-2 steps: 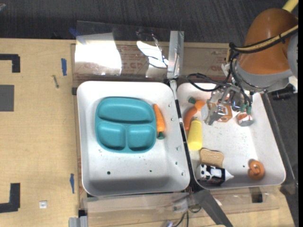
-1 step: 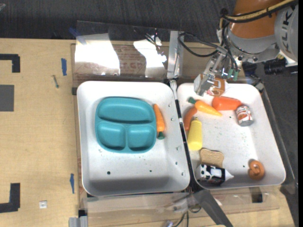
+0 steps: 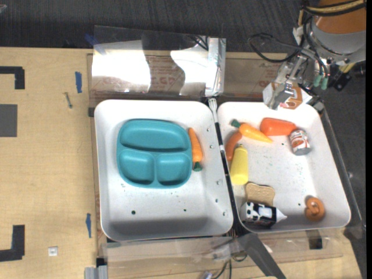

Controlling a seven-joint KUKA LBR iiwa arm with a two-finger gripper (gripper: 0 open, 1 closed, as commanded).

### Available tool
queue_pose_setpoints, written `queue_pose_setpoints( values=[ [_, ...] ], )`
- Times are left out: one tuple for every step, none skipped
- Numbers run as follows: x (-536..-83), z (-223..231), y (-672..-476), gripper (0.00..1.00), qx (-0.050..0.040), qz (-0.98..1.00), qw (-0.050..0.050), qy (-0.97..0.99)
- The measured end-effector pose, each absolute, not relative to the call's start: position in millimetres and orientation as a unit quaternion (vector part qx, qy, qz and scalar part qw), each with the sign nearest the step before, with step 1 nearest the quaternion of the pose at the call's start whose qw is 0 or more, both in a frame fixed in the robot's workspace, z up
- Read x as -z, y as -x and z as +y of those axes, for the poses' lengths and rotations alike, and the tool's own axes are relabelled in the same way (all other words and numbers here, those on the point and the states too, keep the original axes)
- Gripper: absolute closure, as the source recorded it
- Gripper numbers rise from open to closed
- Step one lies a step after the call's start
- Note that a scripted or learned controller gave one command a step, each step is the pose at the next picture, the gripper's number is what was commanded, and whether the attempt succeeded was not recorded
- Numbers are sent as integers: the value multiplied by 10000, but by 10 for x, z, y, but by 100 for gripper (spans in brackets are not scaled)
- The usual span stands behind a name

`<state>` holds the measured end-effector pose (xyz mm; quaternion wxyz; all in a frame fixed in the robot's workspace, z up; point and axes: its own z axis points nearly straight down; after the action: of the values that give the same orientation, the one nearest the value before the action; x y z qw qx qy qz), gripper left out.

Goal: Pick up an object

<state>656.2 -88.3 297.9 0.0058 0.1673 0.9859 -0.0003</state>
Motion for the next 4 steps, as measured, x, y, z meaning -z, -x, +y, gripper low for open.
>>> queue_pose_setpoints(
  values=[
    [-1309, -1098, -6313, 100, -4, 9929, -47, -1185],
    [-1889, -805, -6618, 100, -10, 9906, 59, -1365],
    [-1859, -871, -5814, 100, -3, 9871, 19, -1601],
    [-1040, -1012, -5279, 100, -3, 9928, 71, -1196]
  ],
)
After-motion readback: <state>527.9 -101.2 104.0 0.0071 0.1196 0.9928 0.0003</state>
